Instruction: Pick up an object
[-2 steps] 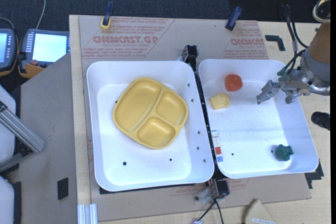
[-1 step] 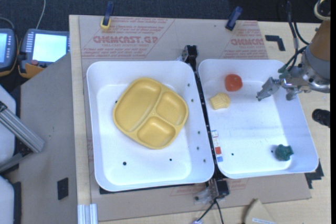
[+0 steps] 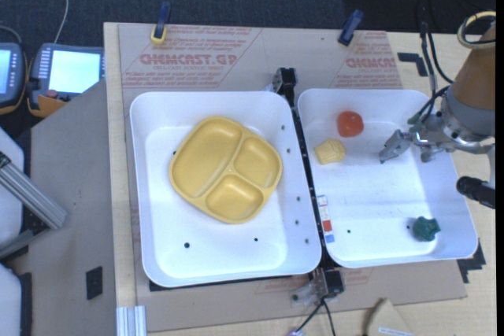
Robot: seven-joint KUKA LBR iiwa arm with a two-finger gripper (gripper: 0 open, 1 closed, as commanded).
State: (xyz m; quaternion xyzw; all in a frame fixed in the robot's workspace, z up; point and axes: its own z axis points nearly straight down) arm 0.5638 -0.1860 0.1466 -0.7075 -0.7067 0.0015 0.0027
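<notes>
The fingers (image 3: 407, 145) are hanging spread and grasping nothing over the right bin (image 3: 378, 244), near its right wall. A yellow block (image 3: 330, 152), red ball (image 3: 350, 123) and green lump (image 3: 426, 228) are lying apart there; a yellow divided plate (image 3: 226, 168) is sitting in the left bin (image 3: 157, 193) on the tabletop (image 3: 126, 67)

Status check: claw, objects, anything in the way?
Claw open over right bin, holding nothing. Orange ball, yellow block, green toy loose there. Nothing blocking.
</notes>
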